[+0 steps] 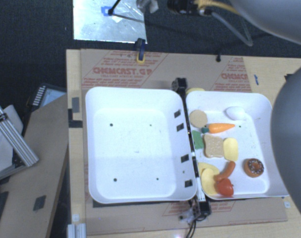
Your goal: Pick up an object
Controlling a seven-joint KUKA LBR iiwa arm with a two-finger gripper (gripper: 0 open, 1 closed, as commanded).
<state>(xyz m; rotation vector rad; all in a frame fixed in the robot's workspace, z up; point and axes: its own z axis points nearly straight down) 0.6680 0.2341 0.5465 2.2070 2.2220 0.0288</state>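
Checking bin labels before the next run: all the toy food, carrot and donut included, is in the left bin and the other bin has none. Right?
Not quite: the bins are swapped. The camera view shows the toy food, including the carrot and the donut, in the right bin. It is the left bin that has no food in it.

The grey arm (289,133) looms along the right edge, blurred and close.
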